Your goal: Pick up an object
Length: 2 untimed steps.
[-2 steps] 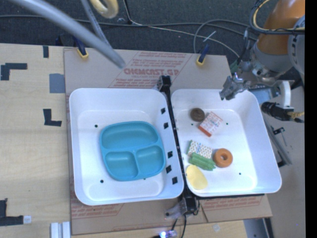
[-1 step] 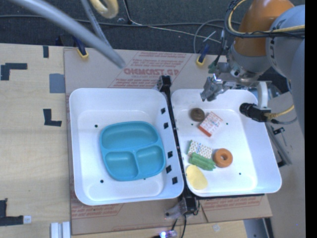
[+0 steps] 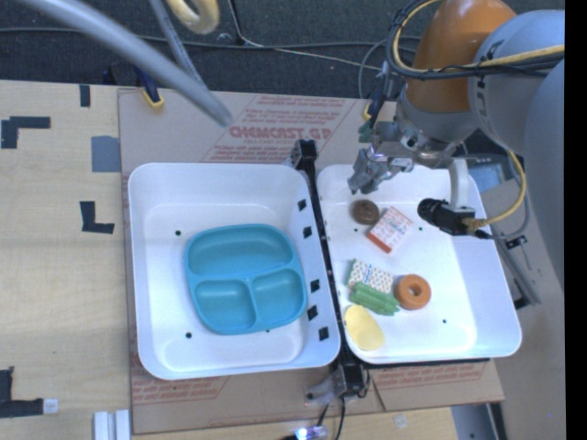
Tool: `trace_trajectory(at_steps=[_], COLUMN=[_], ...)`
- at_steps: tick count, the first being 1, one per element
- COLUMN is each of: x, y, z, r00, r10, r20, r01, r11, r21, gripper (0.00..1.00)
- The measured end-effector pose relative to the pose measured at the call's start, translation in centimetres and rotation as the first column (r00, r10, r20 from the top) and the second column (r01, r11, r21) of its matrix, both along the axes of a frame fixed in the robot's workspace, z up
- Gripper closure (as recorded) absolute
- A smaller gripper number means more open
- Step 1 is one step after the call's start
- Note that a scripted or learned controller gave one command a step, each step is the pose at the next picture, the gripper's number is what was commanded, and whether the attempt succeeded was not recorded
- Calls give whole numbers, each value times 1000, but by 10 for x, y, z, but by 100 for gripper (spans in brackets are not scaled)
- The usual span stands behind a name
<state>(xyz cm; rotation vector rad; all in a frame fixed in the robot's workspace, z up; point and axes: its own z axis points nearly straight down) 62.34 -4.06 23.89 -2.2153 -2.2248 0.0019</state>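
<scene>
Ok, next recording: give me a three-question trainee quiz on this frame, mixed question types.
1. True or false: the blue divided plate lies in the same bin as the donut.
2. Which item lies nearest the tool?
A. yellow piece
B. brown round piece
C. donut
3. Name the item touching the green piece on its upper side.

Key
1. False: the plate is in the left bin, the donut in the right bin.
2. B
3. The small white patterned packet.
</scene>
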Motion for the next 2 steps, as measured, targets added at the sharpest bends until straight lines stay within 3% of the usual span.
trace_trajectory(at_steps=[2], x=[-12], y=[113], z=[10], r00=[1000], r10=[3], r20=[1], r01=[-3], r11=[1000], r21=[1], gripper=[100])
